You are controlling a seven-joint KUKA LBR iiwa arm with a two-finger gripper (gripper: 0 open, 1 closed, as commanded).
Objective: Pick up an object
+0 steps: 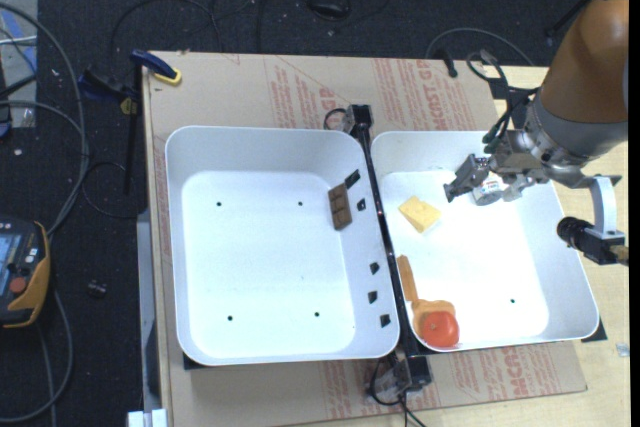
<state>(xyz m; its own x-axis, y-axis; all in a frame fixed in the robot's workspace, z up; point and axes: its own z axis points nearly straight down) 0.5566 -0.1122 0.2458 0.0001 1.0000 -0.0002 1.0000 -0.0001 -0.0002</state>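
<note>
- the yellow block (pixel 419 213) lies in the right bin (pixel 520 335), just left of and below the gripper (pixel 474 185).
- gripper's opening: cannot tell.
- red print on the cardboard (pixel 300 85) is too blurred to read.

A robot arm (pixel 590 85) with a smooth, rounded shell. Its upper section is a broad orange band with a glossy curve; below that sits a grey wrist ring. A yellowish cable loops over the top of the orange part. From the wrist extends a boxy metal block in silver and grey with a small white label, ending in a dark hand (pixel 466 183) with black tips. A white curved bracket and a black cylindrical fitting hang beside the wrist.
</note>
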